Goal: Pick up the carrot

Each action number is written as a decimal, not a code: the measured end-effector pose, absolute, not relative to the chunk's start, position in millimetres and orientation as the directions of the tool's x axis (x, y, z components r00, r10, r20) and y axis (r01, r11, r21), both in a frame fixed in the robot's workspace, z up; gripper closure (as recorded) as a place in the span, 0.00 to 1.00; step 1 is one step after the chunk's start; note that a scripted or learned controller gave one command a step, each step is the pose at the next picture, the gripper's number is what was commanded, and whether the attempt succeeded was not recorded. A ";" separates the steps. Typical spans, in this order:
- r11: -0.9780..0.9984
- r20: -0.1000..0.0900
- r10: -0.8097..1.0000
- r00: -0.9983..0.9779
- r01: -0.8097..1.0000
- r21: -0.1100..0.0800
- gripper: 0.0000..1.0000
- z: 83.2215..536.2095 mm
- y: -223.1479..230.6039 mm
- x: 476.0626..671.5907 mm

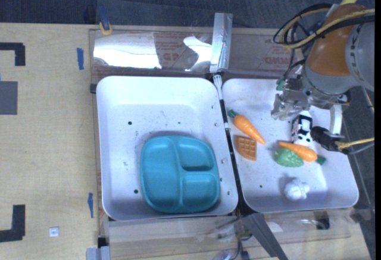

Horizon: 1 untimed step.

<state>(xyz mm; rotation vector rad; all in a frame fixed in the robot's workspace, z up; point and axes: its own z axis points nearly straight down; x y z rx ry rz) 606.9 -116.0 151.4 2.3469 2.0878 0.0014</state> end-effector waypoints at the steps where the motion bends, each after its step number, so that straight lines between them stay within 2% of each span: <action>1: -0.117 0.001 0.993 0.117 0.993 -0.002 0.00 150.0 -115.7 606.3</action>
